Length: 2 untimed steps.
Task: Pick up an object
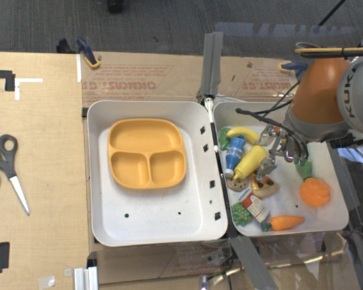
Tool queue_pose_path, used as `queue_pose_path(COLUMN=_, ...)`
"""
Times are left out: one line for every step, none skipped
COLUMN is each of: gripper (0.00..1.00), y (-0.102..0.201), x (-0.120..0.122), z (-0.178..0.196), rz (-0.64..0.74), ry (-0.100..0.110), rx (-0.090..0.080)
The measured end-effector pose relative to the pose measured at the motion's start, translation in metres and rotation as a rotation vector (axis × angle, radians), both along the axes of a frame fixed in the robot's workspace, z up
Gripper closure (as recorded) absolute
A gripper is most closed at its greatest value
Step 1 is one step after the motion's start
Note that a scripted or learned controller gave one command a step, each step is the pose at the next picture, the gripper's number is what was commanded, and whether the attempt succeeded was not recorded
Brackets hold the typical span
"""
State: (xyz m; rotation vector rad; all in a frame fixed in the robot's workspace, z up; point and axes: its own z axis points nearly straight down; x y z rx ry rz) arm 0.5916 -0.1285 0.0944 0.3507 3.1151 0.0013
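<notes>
I logged a smooth, matt yellow plastic tray (147, 153), glossy white plastic bins (97, 180), metal-bladed scissors (11, 171) and a pale wood-look bench (33, 222).

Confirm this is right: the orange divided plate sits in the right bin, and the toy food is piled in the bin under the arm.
Not quite. The camera view shows the orange divided plate in the left bin, not the right one. The rest holds: the toy food, such as the carrot and the yellow bottle, is piled in the right bin under the arm.
</notes>
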Motion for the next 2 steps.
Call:
queue_pose_path(gripper=0.0, y=0.0218, x=0.0041, z=0.001, rz=-0.11, ry=-0.001, rx=-0.016)
queue_pose_path(gripper=0.0, y=0.0292, x=0.0126, z=-0.0007, rz=-0.216, ry=0.003, rx=-0.003)
